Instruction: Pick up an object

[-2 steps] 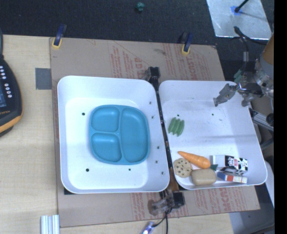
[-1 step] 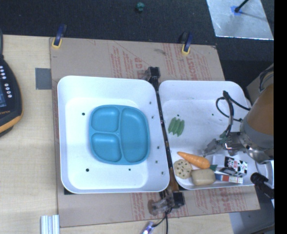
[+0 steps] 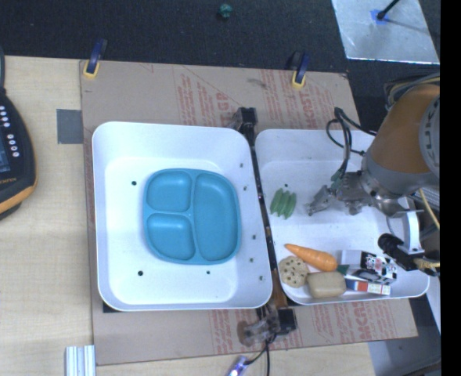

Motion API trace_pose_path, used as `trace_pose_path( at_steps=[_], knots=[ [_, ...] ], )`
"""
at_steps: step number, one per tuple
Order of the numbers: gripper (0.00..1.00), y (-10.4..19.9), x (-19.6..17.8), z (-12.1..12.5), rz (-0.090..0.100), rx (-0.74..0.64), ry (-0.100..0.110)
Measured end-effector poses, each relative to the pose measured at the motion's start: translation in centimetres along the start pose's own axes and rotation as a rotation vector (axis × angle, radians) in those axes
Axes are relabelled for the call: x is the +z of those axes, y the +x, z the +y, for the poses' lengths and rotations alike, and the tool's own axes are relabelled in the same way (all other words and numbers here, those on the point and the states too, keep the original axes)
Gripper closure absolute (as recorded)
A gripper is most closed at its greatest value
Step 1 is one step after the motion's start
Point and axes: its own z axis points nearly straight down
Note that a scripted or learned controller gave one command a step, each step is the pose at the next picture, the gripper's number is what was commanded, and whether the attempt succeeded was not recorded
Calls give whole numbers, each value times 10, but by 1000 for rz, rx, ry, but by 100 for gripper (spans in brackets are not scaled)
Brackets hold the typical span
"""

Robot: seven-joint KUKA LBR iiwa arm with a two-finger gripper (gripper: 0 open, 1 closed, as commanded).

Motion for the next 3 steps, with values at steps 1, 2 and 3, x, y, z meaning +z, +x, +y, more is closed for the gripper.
trace_pose_path(
  at_steps=[1,2,3],
  knots=[
    [0,-61,-59,64,0,1,-4],
    [0,33,5,93,2,1,1],
    [0,57,5,17,0,2,2]
  ],
)
